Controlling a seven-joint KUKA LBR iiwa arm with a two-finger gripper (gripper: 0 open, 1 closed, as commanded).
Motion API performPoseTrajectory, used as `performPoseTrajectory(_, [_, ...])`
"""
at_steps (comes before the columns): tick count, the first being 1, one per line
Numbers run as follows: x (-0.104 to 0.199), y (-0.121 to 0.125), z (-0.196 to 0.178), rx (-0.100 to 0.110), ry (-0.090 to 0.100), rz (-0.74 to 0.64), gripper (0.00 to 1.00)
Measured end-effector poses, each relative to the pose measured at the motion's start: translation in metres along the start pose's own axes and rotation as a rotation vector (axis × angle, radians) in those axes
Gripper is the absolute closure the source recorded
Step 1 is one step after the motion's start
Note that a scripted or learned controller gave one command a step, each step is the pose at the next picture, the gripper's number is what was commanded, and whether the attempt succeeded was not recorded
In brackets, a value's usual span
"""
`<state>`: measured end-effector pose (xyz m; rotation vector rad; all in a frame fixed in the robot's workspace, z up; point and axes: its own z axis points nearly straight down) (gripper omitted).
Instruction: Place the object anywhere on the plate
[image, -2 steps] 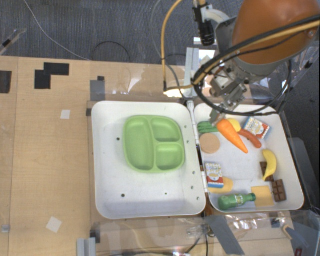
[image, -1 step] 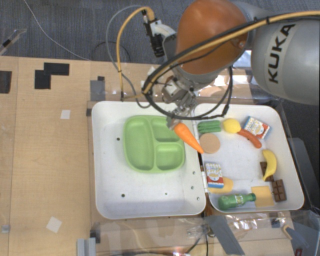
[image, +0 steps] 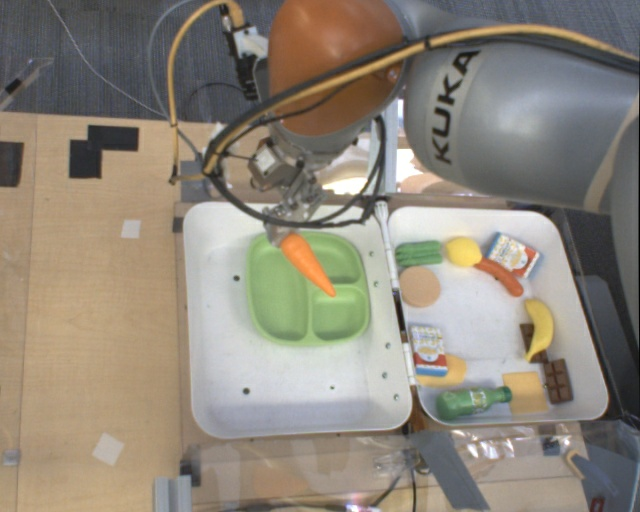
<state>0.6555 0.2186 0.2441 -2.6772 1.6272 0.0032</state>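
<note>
Carrot (image: 308, 264), a toy one in orange, hangs tilted over the green divided plate (image: 275, 310), its thick end up at the plate's back rim and its tip pointing down toward the ridge where the plate's three compartments meet. The gripper (image: 289, 222) sits right at that thick end, and the carrot's top appears pinched between its fingers, so I judge it closed on the carrot; whether the tip already touches the plate cannot be told from this angle. The plate lies in the left white bin (image: 215, 390), close to the wall it shares with the right white bin (image: 590, 385), where a banana (image: 538, 328), a green bottle (image: 472, 401) and other toy food are scattered. The step in hand looks like the release. To do it well, the arm would best come down until the tip rests in a compartment before the fingers part, since a carrot let go from a slant may roll or tip. Letting it fall toward the plate's large compartment, away from the rim, gives the most margin, and a straight upward retreat avoids dragging it off.
</note>
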Motion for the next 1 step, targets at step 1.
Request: performPoseTrajectory(1, [0.0037, 0.0000, -0.0017, 0.003, 0.002, 0.005, 0.00])
